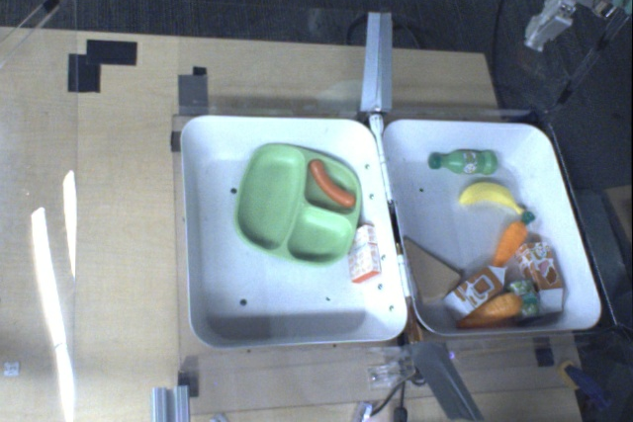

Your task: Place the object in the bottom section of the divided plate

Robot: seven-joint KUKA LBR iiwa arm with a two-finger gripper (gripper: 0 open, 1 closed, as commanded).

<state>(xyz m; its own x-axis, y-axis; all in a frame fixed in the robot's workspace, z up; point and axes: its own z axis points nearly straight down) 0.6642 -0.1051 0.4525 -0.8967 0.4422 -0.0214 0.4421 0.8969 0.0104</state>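
Note:
A green divided plate [287,203] lies tilted in the left bin [213,301]. A red-orange sausage [332,185] rests in its upper right section. The plate's large left section and its lower section [321,232] hold nothing. A small white and red carton [364,254] lies on the bin floor, just off the plate's lower right edge. My gripper [550,23] hangs at the top right, above the dark floor and beyond the right bin's far corner, well away from all objects.
The right bin [425,212] holds a green bottle [463,161], a banana [492,198], a carrot [510,240], a second carrot [492,309] and several small cartons [534,267] at its near right. A metal divider post [376,64] stands between the bins.

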